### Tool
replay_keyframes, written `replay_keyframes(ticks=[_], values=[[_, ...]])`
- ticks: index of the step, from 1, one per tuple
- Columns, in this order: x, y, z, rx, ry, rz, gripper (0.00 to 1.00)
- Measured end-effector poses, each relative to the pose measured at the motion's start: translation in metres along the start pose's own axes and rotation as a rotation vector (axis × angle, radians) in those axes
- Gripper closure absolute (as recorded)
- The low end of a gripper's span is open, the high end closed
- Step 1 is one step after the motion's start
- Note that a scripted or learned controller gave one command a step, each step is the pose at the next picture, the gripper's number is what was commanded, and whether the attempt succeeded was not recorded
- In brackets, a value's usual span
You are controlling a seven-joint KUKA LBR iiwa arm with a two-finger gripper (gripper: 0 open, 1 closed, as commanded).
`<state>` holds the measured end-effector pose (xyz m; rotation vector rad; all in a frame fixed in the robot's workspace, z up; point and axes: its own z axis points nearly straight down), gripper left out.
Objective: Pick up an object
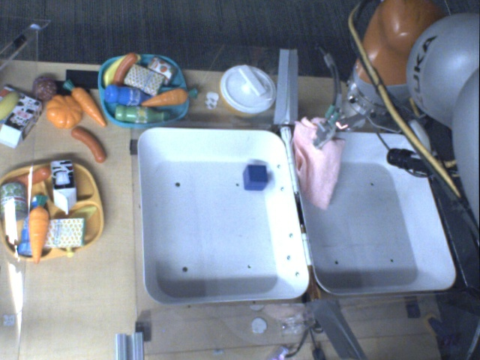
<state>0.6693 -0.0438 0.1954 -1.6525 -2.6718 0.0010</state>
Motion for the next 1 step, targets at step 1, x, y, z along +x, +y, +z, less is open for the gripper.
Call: replay_keyframes(ticks=[1], values=[[0.0246,0.013,-0.059,-0.003,-0.001,0.045,1.0]])
